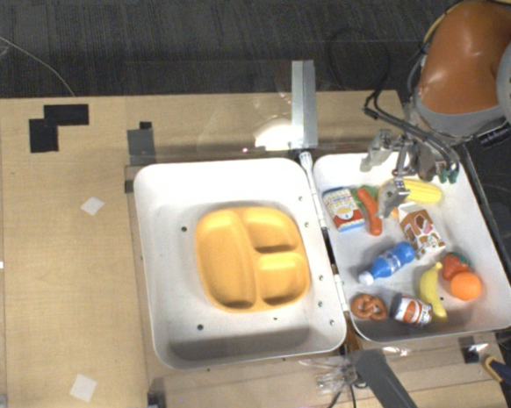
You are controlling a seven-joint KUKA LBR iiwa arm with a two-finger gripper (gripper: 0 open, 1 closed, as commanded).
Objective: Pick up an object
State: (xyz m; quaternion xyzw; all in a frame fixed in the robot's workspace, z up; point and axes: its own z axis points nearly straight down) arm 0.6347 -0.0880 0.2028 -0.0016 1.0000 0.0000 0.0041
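In right bin (501,307): metal gripper (394,195) above glossy carrot (371,210).

Yellow tray (246,257) in white bin (162,250); blue bottle (389,262); orange fruit (465,287).

We are seeing the arm (469,59) as a big rounded body, and it is showing an orange dome-shaped band with a smooth, slightly shining surface. Just beside the orange part, a grey and white shell is carrying part of a dark printed letter marking. Below the orange band, a grey ring is closing the wrist. Thin black cables are looping around it and running down toward the gripper (394,195). The gripper is looking like a small metal assembly, silver-grey, with bright brackets above it and a few tiny coloured parts just beside it.
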